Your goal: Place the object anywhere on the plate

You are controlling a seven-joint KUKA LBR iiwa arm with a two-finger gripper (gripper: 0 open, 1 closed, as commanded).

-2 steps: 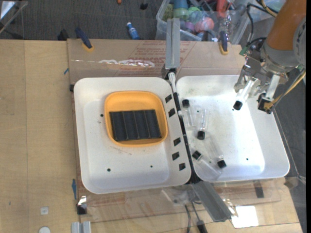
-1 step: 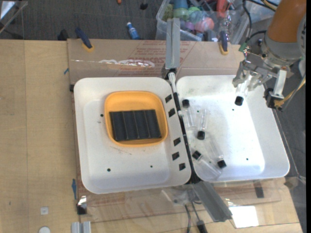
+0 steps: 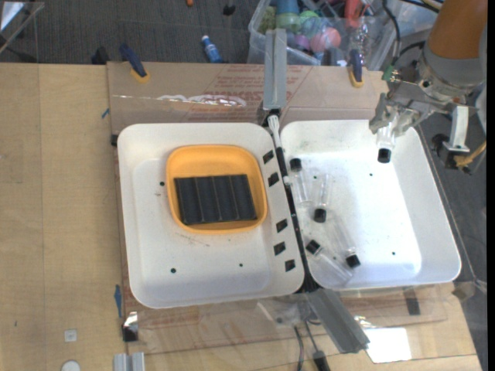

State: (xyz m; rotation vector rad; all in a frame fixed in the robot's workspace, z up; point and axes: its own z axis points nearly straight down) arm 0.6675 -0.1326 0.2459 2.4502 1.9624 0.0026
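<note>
My gripper (image 3: 387, 130) hangs over the far right corner of the right bin (image 3: 433, 238). It is shut on a clear tube (image 3: 384, 142), which hangs straight down from the fingers with its black cap lowest. The yellow plate (image 3: 216, 155) lies in the left bin (image 3: 143, 222), well to the left of the gripper. A dark ribbed block (image 3: 215, 198) covers most of the plate's middle.
Several more clear tubes with black caps (image 3: 319, 204) lie in the left half of the right bin, one near its front edge (image 3: 346, 263). A raised divider with black clips (image 3: 280, 207) separates the bins. A box of clutter (image 3: 325, 14) stands behind the bench.
</note>
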